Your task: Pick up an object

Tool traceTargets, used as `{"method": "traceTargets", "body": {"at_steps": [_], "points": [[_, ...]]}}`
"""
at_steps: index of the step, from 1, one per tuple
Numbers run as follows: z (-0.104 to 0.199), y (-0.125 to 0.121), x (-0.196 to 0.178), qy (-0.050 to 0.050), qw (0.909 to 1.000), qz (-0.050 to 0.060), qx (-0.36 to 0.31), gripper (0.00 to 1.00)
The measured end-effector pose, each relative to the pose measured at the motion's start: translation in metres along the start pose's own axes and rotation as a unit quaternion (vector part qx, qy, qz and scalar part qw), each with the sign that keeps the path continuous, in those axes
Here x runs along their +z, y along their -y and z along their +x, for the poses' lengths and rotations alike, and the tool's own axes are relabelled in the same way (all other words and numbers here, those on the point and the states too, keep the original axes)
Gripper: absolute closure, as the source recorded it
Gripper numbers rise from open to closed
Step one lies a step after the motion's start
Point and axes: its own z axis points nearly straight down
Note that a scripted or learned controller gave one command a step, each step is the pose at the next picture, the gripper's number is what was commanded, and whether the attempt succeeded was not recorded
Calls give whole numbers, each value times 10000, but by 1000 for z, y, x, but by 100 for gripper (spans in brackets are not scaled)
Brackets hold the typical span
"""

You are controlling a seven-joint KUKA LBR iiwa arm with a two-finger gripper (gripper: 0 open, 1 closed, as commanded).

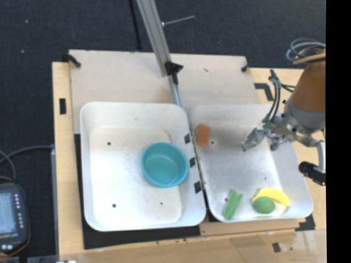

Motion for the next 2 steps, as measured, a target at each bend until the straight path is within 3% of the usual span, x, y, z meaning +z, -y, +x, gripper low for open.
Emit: {"method": "traceTargets", "body": {"at_steps": [1, 2], "points": [[0, 6, 62, 0, 10000, 7, -2, 0], [-1, 4, 47, 1, 10000, -44, 21, 100]]}}
